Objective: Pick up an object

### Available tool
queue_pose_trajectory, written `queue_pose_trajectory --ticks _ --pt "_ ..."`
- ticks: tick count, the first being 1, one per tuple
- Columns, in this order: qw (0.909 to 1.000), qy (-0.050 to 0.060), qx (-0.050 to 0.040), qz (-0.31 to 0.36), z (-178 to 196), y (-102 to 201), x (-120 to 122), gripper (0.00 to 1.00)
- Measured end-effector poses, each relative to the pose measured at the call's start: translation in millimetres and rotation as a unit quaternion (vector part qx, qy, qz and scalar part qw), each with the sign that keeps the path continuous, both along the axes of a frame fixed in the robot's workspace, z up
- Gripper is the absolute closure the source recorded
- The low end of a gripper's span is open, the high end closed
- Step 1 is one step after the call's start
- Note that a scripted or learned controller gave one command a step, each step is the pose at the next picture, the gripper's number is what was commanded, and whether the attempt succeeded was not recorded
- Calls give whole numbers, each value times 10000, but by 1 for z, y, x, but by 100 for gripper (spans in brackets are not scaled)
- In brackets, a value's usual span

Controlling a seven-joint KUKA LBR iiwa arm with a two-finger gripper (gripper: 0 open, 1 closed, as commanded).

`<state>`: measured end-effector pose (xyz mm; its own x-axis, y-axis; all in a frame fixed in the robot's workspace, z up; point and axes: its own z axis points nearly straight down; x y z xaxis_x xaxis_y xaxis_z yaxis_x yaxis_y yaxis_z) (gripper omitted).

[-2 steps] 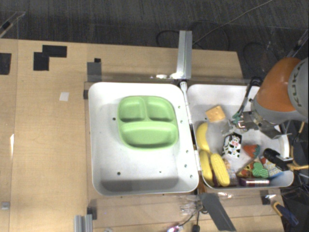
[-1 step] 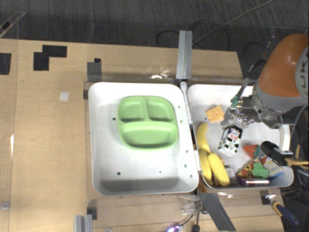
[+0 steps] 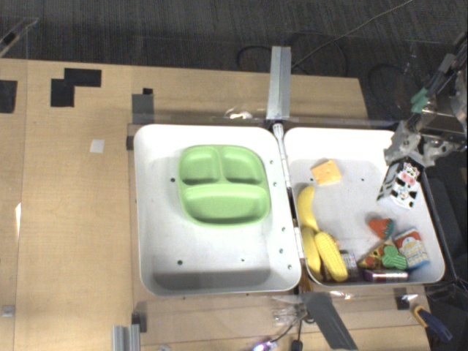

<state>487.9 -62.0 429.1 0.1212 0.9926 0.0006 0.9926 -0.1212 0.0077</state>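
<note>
Tool [image 3: 404,168] at right bin's [image 3: 362,139] far-right edge, gripping a black-and-white spotted toy [image 3: 404,185]; lift step under way; next calls for raising clear without slipping.

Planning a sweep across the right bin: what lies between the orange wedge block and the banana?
In the camera view, bare white bin floor separates the orange wedge-shaped block from the yellow banana just below-left; nothing sits in that gap.

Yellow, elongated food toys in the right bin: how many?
2, touching along the right bin's left wall: a banana above, a corn cob below by the front left corner. More could hide under the pile at the front.
</note>
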Motion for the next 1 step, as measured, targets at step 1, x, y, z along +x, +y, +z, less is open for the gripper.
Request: queue_pose_trajectory --ticks 1 --pt "10000 25 3 -65 -113 18 21 100"
